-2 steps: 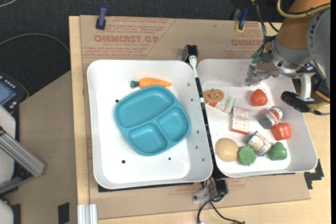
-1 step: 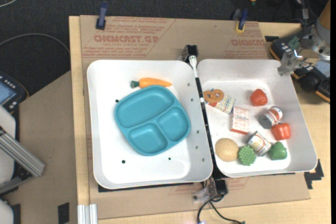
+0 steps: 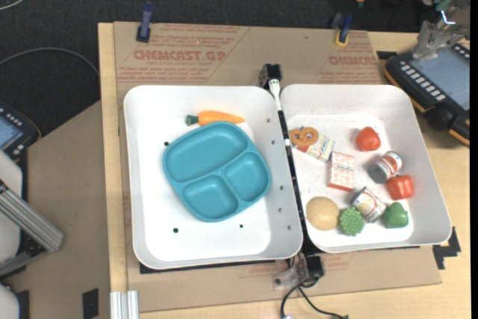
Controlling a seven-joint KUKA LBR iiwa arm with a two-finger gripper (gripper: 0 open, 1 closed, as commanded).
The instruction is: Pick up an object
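**White bins loaded; all items at rest**

White left bin point(image 3: 142, 183) holds a teal divided plate point(image 3: 216, 172) lying flat near its middle. An orange carrot point(image 3: 215, 117) lies just beyond the plate's far edge, close to it.

The right bin point(image 3: 418, 131) holds the remaining candidates for picking. A red tomato point(image 3: 367, 138) sits toward the far side, apart from the others. A red-and-white box point(image 3: 343, 170) lies near the centre. A tin can point(image 3: 385, 165) and a red pepper point(image 3: 400, 187) sit near the right wall. Along the near wall, a tan round item point(image 3: 323, 212), a broccoli floret point(image 3: 350, 221) and a green pepper point(image 3: 396, 215) form a row, the first two touching. Every item rests on a bin floor.

Both bins stand on a cardboard sheet point(image 3: 224, 48).

Gripper jaw state: cannot tell.
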